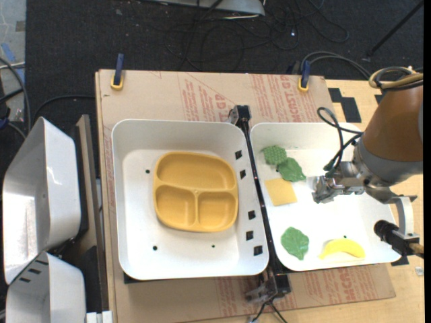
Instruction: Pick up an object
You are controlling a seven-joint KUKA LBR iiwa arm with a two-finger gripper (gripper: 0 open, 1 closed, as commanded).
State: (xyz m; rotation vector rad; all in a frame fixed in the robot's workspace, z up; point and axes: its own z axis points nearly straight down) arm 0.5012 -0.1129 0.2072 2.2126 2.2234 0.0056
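The right bin (377,247) holds a yellow cheese-like square (281,192), two green leafy pieces (274,154) (291,170) near its far left, another green piece (295,242) near the front, and a yellow banana (342,249) at the front right. My gripper (322,192) hangs over the middle of the right bin, just right of the yellow square, pointing down. Nothing shows between its fingers.
The left bin (128,200) holds a yellow compartment tray (196,192). A black divider with clips (250,180) runs between the bins. White containers (37,187) stand off the bench to the left. Cables lie beyond the far edge.
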